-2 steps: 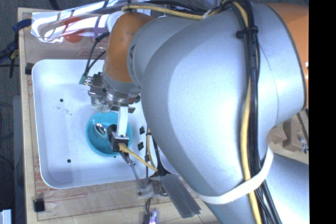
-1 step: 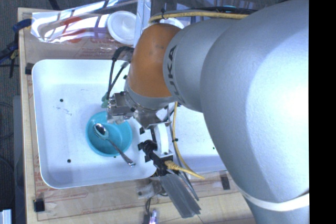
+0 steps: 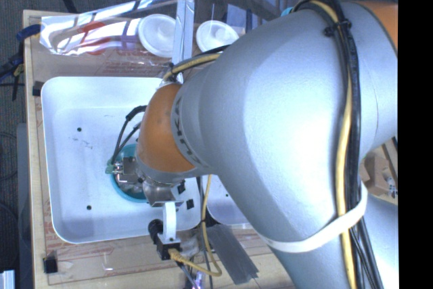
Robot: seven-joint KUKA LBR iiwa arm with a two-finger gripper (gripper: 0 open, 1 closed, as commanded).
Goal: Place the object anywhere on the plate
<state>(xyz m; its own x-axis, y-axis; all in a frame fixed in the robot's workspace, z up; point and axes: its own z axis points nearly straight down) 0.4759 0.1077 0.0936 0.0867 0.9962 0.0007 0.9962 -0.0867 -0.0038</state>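
The arm reaches down into the left white bin, and its wrist with the orange band covers the bin's right part. A sliver of a teal plate shows under the wrist, low in that bin. My gripper sits right over the plate's visible edge, mostly hidden by the wrist. A small teal and green bit shows at the gripper's tip, and I cannot make out what it is.
The arm's grey body hides most of the right bin. Two white bowl-like lids and a crumpled clear plastic sheet lie behind the bins. Cables and a white bracket hang at the left bin's front rim.
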